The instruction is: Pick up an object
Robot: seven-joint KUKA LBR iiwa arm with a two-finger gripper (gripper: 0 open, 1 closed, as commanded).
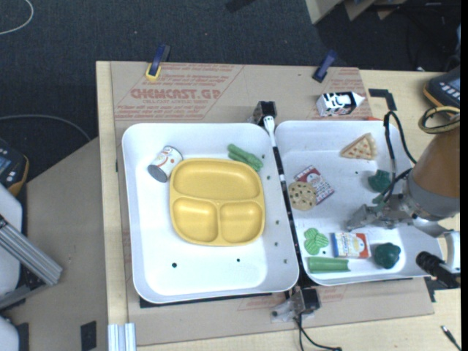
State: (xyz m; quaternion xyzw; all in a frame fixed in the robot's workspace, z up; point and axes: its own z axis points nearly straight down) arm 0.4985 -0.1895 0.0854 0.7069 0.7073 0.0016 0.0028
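My gripper (363, 216) hangs low over the right bin (333, 139), near its right-hand middle, on the grey arm with the orange band (441, 168). Just below it lie a small red-and-white box (350, 245) and a dark green toy vegetable (386, 254). A teal piece (380, 180) sits just above it. Further left are a cookie (300, 194), a red-and-white packet (317, 180), a light green slice (315, 240) and a long green pod (327, 265). A waffle-like wedge (358, 148) lies at the bin's back. Nothing shows between the fingers.
The left bin (142, 218) holds a yellow divided plate (217, 200), a small tipped can (164, 162) and a green bean pod (244, 156). A black-and-white toy (338, 103) lies on the board behind the right bin. A black cable (395, 141) crosses the right bin's far corner.
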